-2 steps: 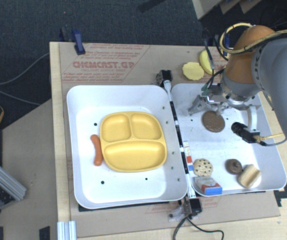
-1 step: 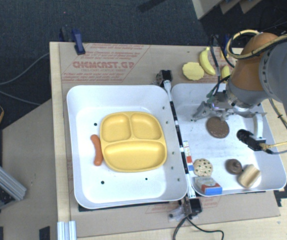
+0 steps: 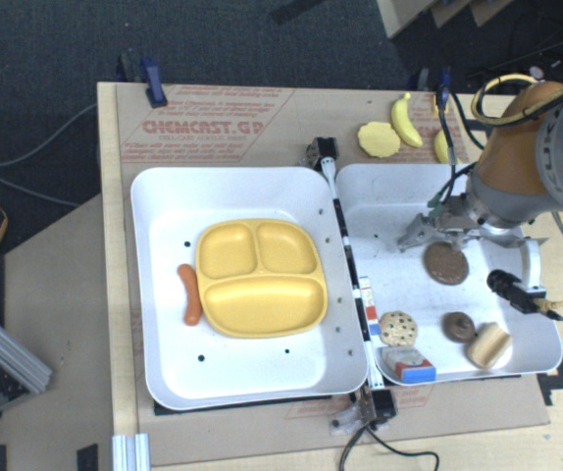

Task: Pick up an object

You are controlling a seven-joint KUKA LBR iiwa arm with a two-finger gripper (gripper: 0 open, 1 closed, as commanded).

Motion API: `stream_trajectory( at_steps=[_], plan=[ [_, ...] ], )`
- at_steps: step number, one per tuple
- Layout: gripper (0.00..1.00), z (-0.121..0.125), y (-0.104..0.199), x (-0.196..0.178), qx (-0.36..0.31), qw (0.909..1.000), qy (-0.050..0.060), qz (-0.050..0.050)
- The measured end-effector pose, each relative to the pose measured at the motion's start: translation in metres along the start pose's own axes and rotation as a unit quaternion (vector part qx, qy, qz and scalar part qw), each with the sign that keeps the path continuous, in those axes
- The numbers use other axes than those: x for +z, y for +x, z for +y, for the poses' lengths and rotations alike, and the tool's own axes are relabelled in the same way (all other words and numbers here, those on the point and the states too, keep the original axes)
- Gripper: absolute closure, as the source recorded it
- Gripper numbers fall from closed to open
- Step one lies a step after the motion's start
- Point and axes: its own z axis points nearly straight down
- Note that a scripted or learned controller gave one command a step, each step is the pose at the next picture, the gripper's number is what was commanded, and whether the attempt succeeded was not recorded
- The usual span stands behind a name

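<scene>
My gripper [image 3: 436, 235] hangs over the back half of the right bin [image 3: 384, 189], with the grey arm reaching in from the right. A round dark brown cookie [image 3: 446, 264] lies just in front of the gripper, very close to it or touching it. Nothing shows as held. Nearer the front of this bin lie a chocolate chip cookie [image 3: 397, 329], a small brown doughnut [image 3: 458, 326], a tan bread roll [image 3: 489, 345] and a blue and red packet [image 3: 415, 370] in the front corner.
The left bin [image 3: 159, 204] holds a yellow divided plate [image 3: 260, 277] with an orange sausage [image 3: 190, 293] at its left. Behind the right bin, on the board, lie a banana [image 3: 406, 122] and a yellow round piece [image 3: 380, 139].
</scene>
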Motion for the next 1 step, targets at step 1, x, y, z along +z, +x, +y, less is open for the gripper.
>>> stream_trajectory(
  at_steps=[1],
  plan=[
    [0.0,-0.0434,-0.0422,-0.0005,0.001,1.0,-0.001,0.0]
  ],
)
